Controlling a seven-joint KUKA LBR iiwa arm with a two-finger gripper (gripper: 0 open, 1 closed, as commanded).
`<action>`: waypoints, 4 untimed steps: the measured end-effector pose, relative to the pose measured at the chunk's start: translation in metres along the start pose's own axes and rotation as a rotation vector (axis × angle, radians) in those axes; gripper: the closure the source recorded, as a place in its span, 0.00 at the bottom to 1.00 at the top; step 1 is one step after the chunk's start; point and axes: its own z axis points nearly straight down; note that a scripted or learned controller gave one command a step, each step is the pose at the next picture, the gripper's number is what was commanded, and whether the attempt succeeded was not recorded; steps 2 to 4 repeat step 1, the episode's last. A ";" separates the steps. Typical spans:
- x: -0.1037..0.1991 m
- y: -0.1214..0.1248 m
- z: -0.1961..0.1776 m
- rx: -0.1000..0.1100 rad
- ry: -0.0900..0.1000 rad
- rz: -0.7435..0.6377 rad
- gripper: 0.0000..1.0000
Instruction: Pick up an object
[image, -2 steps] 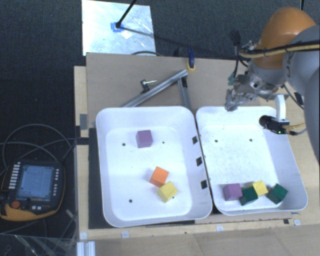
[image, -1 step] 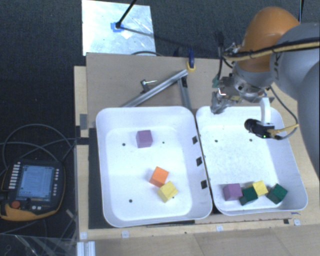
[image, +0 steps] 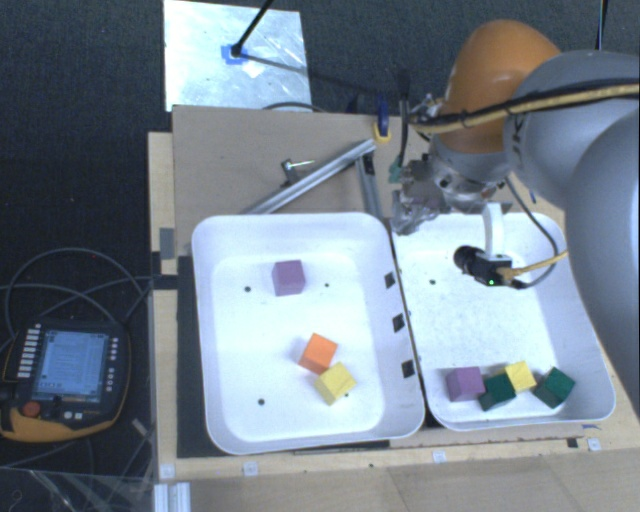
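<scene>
The left bin (image: 215, 330) holds a purple cube (image: 288, 277) near its back, plus an orange cube (image: 318, 352) touching a yellow cube (image: 336, 382) toward the front. Along the front of the right bin (image: 590, 395) sit a purple cube (image: 464, 383), a dark green cube (image: 496, 390), a yellow cube (image: 519, 376) and another green cube (image: 554, 386), close together. My gripper (image: 408, 218) hangs over the right bin's back left corner, by the wall between the bins and far from every cube. I see nothing in it.
A metal rod (image: 320, 175) lies slanted on the cardboard sheet (image: 230, 150) behind the left bin. A teach pendant (image: 65, 370) with cables rests left of the bench. A small black unit (image: 478, 263) on a cable hangs below the wrist over the right bin.
</scene>
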 end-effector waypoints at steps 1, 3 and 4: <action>0.063 -0.012 -0.003 0.000 0.001 -0.002 1.00; 0.063 -0.012 -0.003 0.000 0.001 -0.002 1.00; 0.063 -0.012 -0.003 0.000 0.001 -0.002 1.00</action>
